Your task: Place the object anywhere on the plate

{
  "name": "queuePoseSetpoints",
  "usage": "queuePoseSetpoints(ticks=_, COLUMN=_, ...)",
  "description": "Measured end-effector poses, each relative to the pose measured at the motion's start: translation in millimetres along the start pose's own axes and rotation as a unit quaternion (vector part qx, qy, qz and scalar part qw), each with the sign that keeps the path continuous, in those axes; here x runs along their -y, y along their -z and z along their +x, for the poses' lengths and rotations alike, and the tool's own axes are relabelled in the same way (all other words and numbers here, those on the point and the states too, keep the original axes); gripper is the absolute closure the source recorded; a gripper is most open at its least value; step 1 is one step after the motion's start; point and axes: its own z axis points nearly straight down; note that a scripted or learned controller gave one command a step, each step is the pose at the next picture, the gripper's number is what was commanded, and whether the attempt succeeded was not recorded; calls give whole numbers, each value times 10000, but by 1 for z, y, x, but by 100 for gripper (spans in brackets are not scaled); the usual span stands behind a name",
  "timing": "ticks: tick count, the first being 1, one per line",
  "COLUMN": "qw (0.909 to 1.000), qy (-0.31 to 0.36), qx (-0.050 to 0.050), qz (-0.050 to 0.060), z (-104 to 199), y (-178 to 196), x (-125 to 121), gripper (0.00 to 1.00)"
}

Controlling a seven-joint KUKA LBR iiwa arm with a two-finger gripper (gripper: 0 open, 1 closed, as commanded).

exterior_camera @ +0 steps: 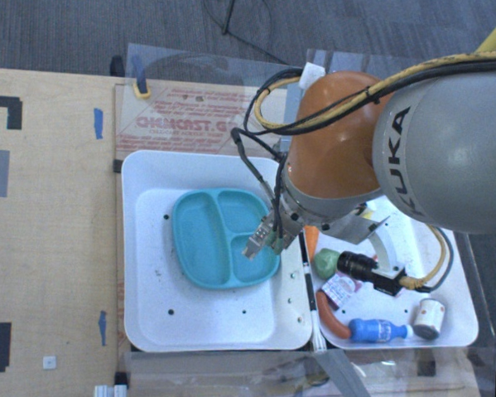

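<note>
**Gripper low over the plate's right side; loose things lie in the right bin**

The pale wooden bench (48, 224) on the left carries a few blue tape marks and black squares. Next comes the left bin (142, 312), shallow and white, with the teal plate (205, 233) lying flat on its floor. The plate is divided into one long compartment on its left and two smaller ones on its right.

The gripper (258, 242) hangs over the plate's right side, near the rib between the two small compartments and close to the bin's right wall. Whether it is released, clenched or grasping anything cannot be told from this slanted view. Above it bulks the orange band (334, 140) and the grey arm (450, 146), reaching in from the right.

The right bin (462, 308) holds the loose things. An orange piece (311, 237) lies at its left wall, with a green lump (326, 261) just beside it. Below these lie a white packet (340, 291) with red print and a red-orange sausage shape (333, 321). A blue bottle (378, 331) lies on its side near the front wall, and a small white cylinder (428, 315) is at its right. Which of these is the object to be placed cannot be told.
</note>
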Motion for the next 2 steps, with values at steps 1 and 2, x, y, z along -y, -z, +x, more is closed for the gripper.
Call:
queuePoseSetpoints(ticks=1, qw=9995, qy=316, qx=6, qz=-1, z=33, y=-76, x=22, gripper=100)
queuePoseSetpoints(ticks=2, qw=9968, qy=796, qx=70, qz=-75, z=12, y=-140, x=3, gripper=100)
